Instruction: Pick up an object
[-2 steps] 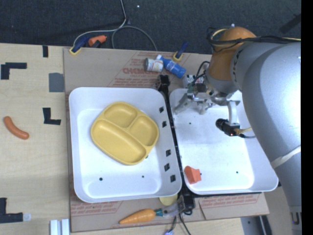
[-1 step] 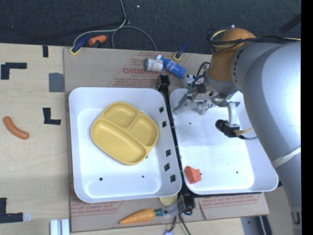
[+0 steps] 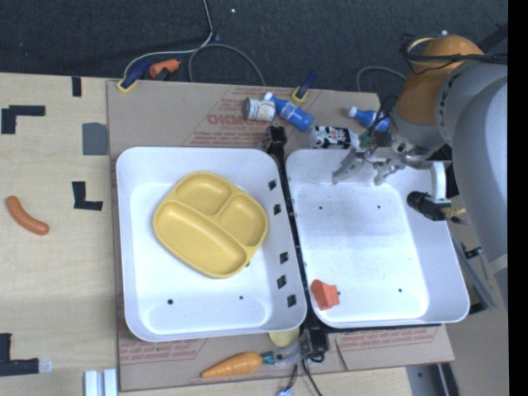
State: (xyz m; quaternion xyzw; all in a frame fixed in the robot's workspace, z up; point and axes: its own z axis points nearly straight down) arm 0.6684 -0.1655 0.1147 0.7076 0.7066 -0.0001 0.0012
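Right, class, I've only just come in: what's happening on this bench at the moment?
A grey robot arm reaches in from the right, its end effector spread open over the far edge of the right bin, holding nothing. A small orange block lies near that bin's front left corner, untouched. The left bin holds a yellow divided plate. A toy carrot lies on the bench in front.
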